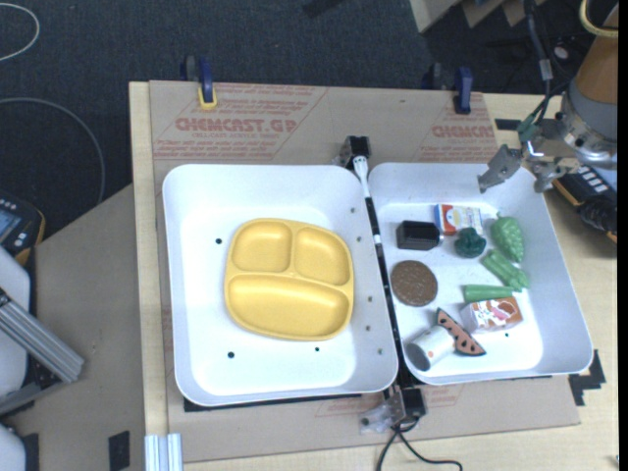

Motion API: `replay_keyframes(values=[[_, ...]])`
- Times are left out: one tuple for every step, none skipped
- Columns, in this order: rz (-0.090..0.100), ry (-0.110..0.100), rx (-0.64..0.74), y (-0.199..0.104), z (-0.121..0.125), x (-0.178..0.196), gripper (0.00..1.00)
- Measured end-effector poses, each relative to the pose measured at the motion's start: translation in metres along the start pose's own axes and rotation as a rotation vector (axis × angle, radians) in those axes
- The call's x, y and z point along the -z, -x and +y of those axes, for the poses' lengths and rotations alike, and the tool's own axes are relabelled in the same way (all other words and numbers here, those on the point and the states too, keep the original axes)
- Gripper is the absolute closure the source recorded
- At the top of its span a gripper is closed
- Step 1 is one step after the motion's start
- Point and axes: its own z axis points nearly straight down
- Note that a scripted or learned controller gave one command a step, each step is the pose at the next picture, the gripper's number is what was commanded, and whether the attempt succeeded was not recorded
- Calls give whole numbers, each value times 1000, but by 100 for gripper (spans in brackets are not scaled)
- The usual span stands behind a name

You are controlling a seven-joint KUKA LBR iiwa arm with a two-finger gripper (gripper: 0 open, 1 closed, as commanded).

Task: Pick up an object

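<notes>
Clutter sits loose in the shallow white right bin (559, 292), so I have several easy targets: a flat brown disc (414, 282), a matte black block (417, 234), knobbly green plastic vegetables (506, 253) at three o'clock. My gripper (518, 165) hovers at the bin's one o'clock rim, jaws spread wide, gripping nothing. The glossy yellow divided plate (289, 279) fills the left bin (186, 263).

robotics lab. worktop (285, 116) is a board stamped "chemcast gp", held by blue clamps (205, 78). two white bins (186, 263) mounted side by side, loose cables (59, 116) on dark carpet (147, 18), aluminium framing (39, 337) at left.
</notes>
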Motion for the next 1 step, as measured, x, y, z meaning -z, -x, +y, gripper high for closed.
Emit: replay_keyframes(values=[[-1, 4, 2, 0, 1, 11, 100]])
